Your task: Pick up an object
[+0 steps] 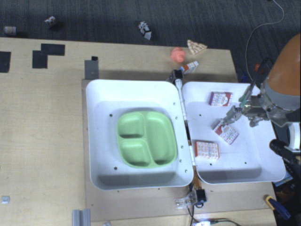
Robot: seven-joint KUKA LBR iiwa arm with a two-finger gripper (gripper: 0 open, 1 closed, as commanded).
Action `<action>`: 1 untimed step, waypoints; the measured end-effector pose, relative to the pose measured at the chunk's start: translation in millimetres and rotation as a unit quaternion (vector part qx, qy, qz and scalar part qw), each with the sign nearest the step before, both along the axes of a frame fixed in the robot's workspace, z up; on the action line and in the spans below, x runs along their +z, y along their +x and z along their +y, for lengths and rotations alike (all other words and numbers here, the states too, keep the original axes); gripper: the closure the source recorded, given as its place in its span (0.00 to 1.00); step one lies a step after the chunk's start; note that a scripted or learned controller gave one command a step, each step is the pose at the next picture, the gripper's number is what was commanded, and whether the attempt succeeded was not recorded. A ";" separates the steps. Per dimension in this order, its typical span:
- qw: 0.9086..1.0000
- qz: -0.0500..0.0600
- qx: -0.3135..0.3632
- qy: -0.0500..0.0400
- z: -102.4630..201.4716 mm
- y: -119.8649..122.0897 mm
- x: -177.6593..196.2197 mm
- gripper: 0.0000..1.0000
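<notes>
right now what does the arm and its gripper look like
The arm enters from the right of the camera view: a rounded orange band over a grey wrist section. Below it sits a grey metallic gripper with slim fingers and some dark fittings around its body. A thin dark cable curves above the arm. No markings can be made out.

- Right bin (263,171): 3 small printed packets (207,150) crowd its left and middle, and the gripper (229,120) sits right over the middle one.
- Bare floor runs along the front and right side, so there's room there.
- Left bin (94,126): a green divided tray (146,138) hogs the center, leaving just a strip around it.
- The bins' touching rims make a ridge between them.
</notes>
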State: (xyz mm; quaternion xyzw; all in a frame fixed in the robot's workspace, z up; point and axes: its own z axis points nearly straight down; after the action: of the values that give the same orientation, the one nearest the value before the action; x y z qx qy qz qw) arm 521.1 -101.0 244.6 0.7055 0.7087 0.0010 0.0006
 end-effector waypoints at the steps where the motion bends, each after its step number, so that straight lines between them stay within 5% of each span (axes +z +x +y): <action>1: 1.000 -0.006 -0.001 -0.002 -10.2 22.7 -146.3 0.00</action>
State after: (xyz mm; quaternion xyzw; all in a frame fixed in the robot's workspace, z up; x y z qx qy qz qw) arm 543.8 -111.2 98.3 0.7061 0.7081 0.0042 0.0065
